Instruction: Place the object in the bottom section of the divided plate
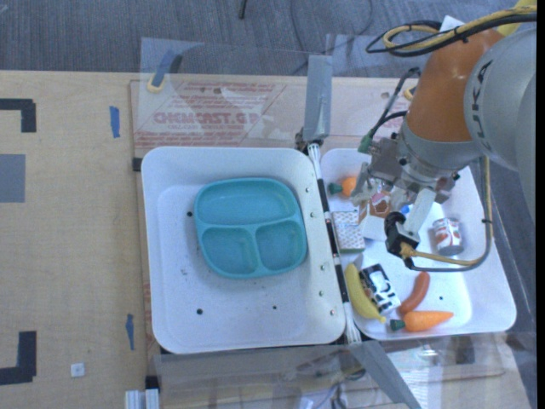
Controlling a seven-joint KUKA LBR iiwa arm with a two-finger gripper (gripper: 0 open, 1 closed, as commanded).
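Plate [251,227] — teal, divided — is seen lying in the bin [170,313] at frame centre. Gripper [381,196] is held over the right-hand bin [487,307] — its state cannot be told.

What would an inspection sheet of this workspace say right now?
Surface: wooden bench bearing left bin and right bin.
Job's things: teal divided plate in left bin, all sections bare.
Clutter: right bin holds banana, carrot, sausage, can, black box.
Grippers: gripper above right bin.
Cables: yellow cables along the arm.
Surroundings: grey floor beyond bench.
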